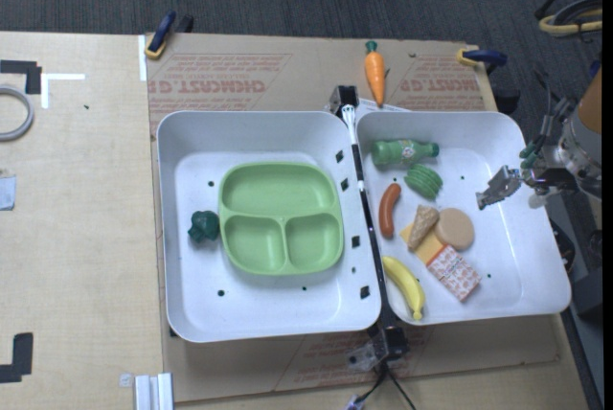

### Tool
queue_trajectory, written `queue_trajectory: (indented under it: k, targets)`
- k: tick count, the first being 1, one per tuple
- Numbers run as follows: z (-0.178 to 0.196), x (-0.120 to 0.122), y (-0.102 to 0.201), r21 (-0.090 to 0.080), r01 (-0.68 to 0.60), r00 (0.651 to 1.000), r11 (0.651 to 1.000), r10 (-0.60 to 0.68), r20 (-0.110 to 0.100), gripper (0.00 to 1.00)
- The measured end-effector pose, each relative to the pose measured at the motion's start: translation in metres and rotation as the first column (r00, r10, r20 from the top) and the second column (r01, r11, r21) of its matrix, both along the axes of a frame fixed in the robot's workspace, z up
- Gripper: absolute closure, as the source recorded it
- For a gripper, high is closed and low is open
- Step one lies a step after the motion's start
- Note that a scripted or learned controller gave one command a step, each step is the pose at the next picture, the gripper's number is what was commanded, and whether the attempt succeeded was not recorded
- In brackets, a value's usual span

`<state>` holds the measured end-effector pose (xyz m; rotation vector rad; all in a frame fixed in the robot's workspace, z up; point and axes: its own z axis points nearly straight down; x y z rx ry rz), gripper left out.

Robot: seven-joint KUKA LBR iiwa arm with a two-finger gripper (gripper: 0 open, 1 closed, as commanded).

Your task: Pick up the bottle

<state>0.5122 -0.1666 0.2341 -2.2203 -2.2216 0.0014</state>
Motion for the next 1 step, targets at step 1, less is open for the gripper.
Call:
queue_trajectory:
  k: [1]
  targets:
    - [0.0093,0.0005,-0.0002,-0.001,0.0,1.0,1.0,0.0,0.001,1.0]
